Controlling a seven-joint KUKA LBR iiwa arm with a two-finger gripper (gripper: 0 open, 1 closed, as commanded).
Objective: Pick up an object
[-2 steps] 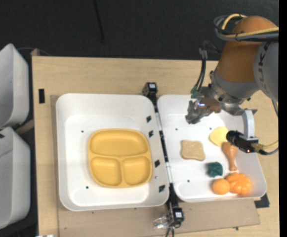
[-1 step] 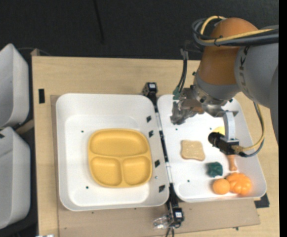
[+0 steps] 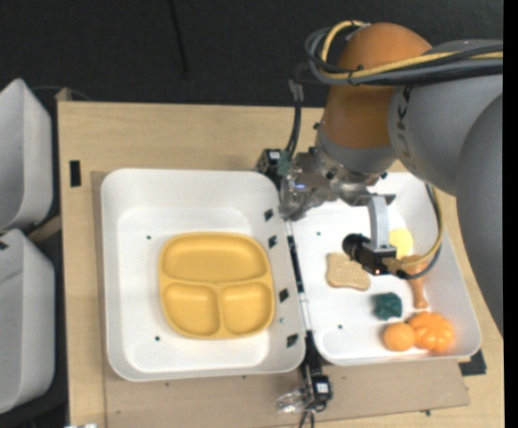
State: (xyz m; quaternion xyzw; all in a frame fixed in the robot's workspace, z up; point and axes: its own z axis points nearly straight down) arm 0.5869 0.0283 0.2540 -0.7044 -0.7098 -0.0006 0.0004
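Note:
My gripper (image 3: 296, 200) hangs over the far left corner of the right bin (image 3: 330, 328), close to the divider between the two bins. Several small things lie in the right bin, nearer and to the right of the gripper: a tan flat biscuit-shaped piece (image 3: 348, 273), a pale yellow piece (image 3: 402, 241), a dark green lump (image 3: 386, 306), a round orange fruit (image 3: 398, 337), an orange lobed piece (image 3: 433, 330) and a thin orange stick (image 3: 417, 292). I see none of them at the gripper.
The left bin (image 3: 125, 239) holds a yellow divided plate (image 3: 216, 283) at its middle. The grey arm and its orange band (image 3: 365, 78) cover the far part of the right bin. White blocks (image 3: 4, 239) stand off the bench's left side.

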